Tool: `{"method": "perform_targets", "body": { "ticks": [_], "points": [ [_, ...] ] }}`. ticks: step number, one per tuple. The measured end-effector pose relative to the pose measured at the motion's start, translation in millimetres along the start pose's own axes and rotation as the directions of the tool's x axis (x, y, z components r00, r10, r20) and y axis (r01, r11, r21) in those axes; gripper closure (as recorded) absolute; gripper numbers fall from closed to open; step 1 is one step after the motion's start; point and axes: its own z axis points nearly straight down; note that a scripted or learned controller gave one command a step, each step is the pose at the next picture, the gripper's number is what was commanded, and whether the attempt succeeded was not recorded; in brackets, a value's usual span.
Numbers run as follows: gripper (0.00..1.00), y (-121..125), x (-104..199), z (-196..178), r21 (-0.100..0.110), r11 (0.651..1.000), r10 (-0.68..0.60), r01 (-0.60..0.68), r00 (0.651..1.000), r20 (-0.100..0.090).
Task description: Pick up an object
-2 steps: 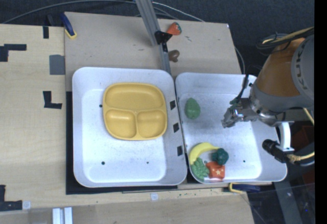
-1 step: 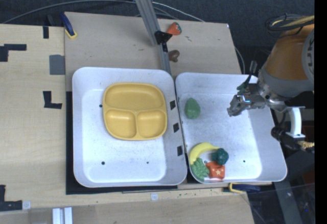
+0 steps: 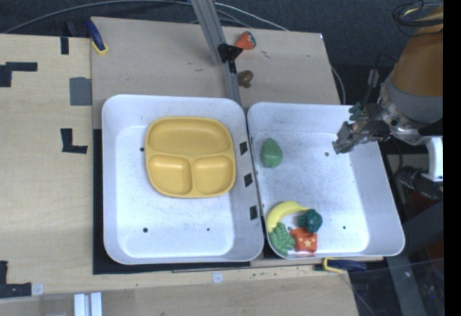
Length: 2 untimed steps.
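Observation:
In the right bin [image 3: 360, 185] a green rounded object [image 3: 271, 152] lies near the left wall. A cluster sits in the bin's front left corner: a yellow banana [image 3: 285, 210], a dark teal piece [image 3: 311, 221], a green leafy piece [image 3: 282, 238] and a red-orange piece [image 3: 305, 241]. My gripper [image 3: 347, 137] hangs over the right bin's back right part, well right of the green object. Nothing shows between its dark fingers.
The left bin [image 3: 122, 235] holds a yellow three-compartment plate [image 3: 191, 156]. A grey metal bar [image 3: 205, 8] slants down to the divider between the bins. A small orange item [image 3: 246, 39] and a brown one [image 3: 245, 78] lie on the board behind the bins.

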Motion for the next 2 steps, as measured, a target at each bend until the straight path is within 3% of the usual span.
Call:
{"method": "perform_targets", "body": {
  "ticks": [2],
  "points": [
    [1.0,11,113,9,0.007,1.0,-0.006,0.006,1.0,-0.003]
  ]
}}
